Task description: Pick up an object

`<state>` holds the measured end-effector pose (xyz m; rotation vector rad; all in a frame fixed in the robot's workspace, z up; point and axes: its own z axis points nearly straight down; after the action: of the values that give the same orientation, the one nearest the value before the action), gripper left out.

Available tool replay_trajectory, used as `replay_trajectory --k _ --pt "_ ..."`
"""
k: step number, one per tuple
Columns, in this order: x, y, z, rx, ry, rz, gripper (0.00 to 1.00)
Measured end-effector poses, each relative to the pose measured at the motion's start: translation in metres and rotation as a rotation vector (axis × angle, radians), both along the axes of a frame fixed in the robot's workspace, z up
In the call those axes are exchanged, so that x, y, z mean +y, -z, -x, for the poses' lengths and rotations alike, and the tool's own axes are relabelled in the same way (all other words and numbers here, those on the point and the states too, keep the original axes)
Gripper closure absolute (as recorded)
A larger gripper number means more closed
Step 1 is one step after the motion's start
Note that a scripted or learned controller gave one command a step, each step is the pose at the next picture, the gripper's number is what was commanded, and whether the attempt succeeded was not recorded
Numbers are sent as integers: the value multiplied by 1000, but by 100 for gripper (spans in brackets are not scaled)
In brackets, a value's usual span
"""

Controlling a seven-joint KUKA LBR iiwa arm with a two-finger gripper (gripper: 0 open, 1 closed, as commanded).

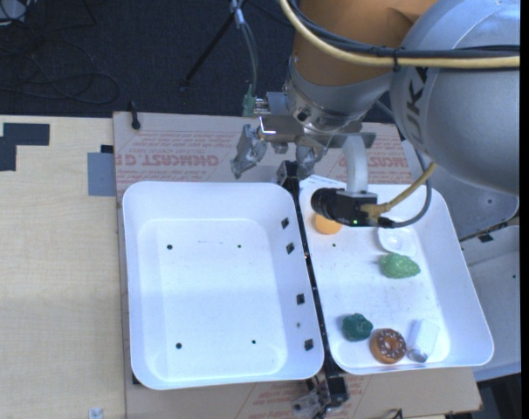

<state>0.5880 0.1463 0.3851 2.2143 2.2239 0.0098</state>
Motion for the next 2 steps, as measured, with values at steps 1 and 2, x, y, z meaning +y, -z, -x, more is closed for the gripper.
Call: replay_trajectory --k 1,2 --pt "-4 67 19 17 3 5 0" --pt "46 17 0 4 0 1 0"
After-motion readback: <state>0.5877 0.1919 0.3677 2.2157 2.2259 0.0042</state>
